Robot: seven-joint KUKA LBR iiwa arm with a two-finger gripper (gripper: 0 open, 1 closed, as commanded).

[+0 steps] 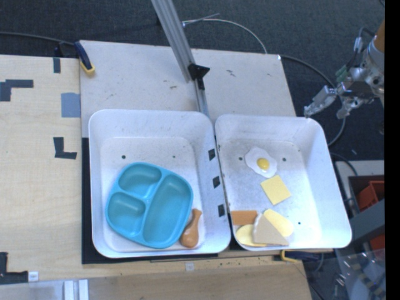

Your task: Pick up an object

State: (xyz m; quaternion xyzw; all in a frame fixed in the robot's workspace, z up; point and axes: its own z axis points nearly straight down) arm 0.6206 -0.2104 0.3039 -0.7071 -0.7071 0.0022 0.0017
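The end effector [330, 102] hangs spread wide, holding nothing, beyond the right bin's [331, 167] far corner, above the bench [250, 80].

In my right white bin [325, 167], a fried egg toy [261, 162] lies flat near the far edge, a yellow cheese square [275, 189] just nearer. Along the near edge sit an orange block [244, 217] and pale wedge-shaped pieces [270, 228], touching. In my left white bin [100, 167], a brown drumstick [192, 229] lies against a blue divided plate [150, 204].
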